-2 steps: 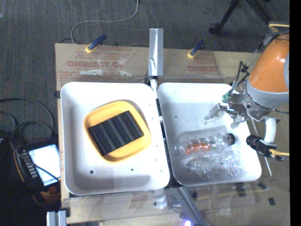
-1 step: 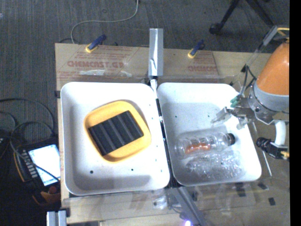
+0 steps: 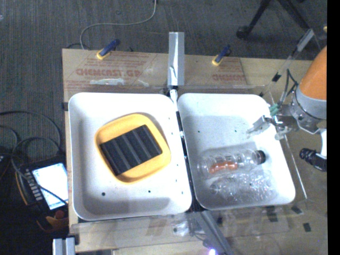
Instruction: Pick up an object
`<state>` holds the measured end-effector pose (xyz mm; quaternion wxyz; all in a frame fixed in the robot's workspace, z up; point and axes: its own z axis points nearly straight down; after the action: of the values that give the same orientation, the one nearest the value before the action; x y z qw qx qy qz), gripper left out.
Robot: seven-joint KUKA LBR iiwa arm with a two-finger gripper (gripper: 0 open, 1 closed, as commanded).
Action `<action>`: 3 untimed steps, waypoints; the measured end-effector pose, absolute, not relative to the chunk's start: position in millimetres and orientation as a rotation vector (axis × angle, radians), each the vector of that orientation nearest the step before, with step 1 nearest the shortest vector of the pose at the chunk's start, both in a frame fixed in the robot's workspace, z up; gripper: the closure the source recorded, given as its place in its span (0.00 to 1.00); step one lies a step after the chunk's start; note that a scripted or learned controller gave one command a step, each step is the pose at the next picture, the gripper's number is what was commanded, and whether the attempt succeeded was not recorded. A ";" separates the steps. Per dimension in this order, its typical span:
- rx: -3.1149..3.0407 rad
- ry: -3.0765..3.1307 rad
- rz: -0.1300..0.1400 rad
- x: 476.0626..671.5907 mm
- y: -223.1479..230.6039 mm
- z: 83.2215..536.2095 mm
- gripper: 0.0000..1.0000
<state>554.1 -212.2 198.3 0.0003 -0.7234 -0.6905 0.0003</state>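
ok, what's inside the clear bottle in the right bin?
Through the wall of the clear bottle an orange-red patch shows near its middle, what it is I cannot tell. Dark cap at its right end. Crinkled clear plastic lies beside it.

Arm in frm right, gripper low, nothing betw fingers.

Even overhead light, slightly soft

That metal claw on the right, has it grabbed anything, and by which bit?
Nothing is held. The gripper hangs over the right bin with nothing between its jaws, apart from the clear bottle lying below it.
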 end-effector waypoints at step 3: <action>-1.946 -2.485 -0.012 489.0 -111.1 92.1 0.00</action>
<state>489.0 -111.1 92.1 -0.0075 -0.6165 -0.7873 -0.0037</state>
